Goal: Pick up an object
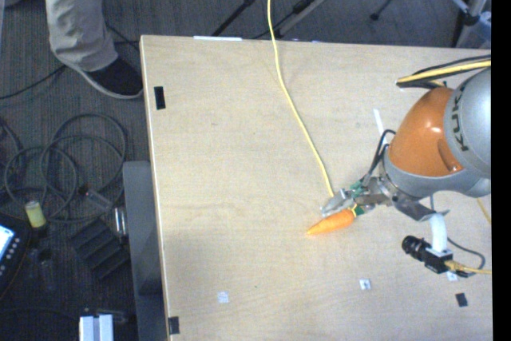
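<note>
An orange toy carrot (329,224) lies at the right of the pale wooden bench top (239,156), its tip pointing left and its thick, green-topped end to the right. My gripper (346,201) reaches in from the right, just above and against that thick end. The arm's orange band (423,141) and grey body stand behind it. The view does not make clear whether the carrot sits between the jaws or merely touches them.
A yellow cable (281,76) runs from the top edge down to the gripper. Small scraps (365,283) and a black chip (461,299) dot the board. A person's legs and shoe (112,76) stand beyond the far-left corner, cables (64,172) on the floor.
</note>
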Motion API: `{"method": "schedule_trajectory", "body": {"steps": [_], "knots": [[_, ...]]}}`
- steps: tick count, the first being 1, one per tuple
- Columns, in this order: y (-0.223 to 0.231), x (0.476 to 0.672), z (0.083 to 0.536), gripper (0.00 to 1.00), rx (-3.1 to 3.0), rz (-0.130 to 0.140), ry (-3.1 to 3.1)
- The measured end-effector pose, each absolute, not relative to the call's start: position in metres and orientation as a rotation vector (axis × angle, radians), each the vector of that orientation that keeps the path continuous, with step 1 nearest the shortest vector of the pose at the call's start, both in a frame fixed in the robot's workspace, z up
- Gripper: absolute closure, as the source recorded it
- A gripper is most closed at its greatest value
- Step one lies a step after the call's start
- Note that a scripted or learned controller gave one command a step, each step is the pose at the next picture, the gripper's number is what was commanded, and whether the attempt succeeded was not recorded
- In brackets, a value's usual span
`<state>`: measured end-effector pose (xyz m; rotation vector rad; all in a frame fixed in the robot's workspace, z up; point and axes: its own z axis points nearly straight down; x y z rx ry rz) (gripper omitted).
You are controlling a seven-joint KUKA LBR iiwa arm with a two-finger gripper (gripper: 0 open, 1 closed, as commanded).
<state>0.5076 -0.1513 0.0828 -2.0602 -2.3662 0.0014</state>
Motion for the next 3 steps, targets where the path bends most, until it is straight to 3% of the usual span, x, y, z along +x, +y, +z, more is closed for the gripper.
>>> {"method": "schedule_trajectory", "body": {"steps": [1,2,3], "knots": [[-0.150,0.508,0.091,1.00,-2.058,-0.002,-2.364],[-0.150,0.508,0.091,0.00,-2.058,-0.002,-2.364],[-0.102,0.488,0.082,0.00,-2.058,0.003,-2.367]]}}
